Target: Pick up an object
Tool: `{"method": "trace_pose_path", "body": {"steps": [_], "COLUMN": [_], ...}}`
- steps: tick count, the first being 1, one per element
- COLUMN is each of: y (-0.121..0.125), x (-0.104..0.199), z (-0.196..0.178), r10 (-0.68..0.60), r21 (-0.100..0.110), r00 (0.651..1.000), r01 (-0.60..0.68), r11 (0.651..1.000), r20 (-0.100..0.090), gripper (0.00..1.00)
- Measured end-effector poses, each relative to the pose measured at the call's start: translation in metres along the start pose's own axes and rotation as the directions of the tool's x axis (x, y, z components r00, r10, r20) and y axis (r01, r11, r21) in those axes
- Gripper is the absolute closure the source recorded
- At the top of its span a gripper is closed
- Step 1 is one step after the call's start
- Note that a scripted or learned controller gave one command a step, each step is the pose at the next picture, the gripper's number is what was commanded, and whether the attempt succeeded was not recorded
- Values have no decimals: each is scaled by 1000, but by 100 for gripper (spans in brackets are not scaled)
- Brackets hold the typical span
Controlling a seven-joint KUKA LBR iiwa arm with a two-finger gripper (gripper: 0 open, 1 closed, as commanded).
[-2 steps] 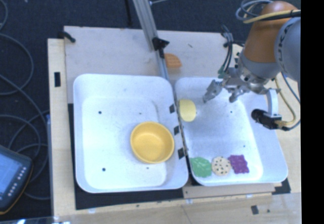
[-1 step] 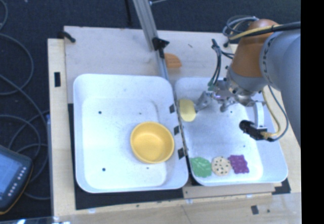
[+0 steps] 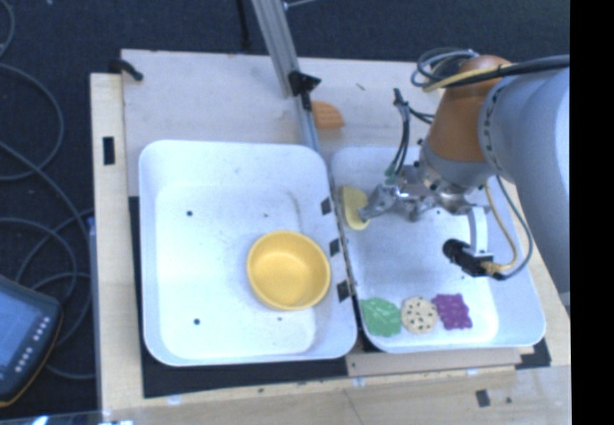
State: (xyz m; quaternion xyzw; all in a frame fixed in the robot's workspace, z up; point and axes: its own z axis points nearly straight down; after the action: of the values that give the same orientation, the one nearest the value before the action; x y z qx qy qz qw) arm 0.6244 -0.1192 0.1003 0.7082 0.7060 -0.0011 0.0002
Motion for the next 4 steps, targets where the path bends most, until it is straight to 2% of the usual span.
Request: {"method": "trace_pose_path", "body": {"steps": [1, 3, 4], "y": [2, -5, -4], "x": [-1, -5, -6], "z": [-14, -140, -180], "r10": [5, -4, -6], "r21": [-6, -11, -7], "r00": [1000, 1000, 1000], "r01": [-5, 4, 6], "r11": [1000, 1000, 1000], "r20": [0, 0, 0], "gripper": [100, 100, 100]}}
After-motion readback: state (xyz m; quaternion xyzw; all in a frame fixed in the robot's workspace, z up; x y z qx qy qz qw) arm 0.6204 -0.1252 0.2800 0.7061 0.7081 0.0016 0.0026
